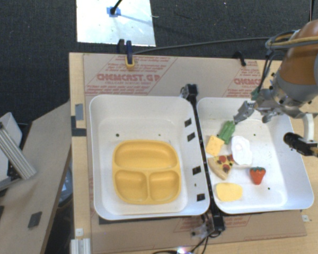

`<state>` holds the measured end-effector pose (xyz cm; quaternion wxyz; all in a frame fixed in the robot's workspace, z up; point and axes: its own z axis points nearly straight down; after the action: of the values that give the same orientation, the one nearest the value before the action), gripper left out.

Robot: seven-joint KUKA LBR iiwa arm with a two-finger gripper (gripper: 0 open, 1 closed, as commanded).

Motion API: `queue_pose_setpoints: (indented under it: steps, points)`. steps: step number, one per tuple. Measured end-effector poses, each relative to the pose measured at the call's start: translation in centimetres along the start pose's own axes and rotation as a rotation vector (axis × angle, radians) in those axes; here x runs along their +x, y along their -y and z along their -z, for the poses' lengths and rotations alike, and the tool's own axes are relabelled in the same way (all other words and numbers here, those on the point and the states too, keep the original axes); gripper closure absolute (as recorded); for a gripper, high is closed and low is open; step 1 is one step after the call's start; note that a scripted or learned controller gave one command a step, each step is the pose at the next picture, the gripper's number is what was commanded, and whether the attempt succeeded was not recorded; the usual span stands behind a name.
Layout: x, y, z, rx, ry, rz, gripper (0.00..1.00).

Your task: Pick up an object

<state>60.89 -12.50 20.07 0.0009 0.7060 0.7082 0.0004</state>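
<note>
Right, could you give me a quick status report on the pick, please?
Gripper above the right bin, nothing between its fingers. Green piece just below it, untouched. White item, cheese slice and pizza slice crowd that piece.

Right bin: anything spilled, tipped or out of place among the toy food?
Nothing stands out. The pickle, cheese, white piece, pizza slice, strawberry and yellow slab all lie inside the right bin. The yellow tray sits flat in the left bin.
</note>
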Motion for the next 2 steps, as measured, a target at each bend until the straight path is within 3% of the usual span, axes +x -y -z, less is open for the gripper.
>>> queue_pose_setpoints:
  steps: [2]
  points:
    - [-1.7, 0.1, -9.8, 0.002, 0.0, -0.002, 0.0]
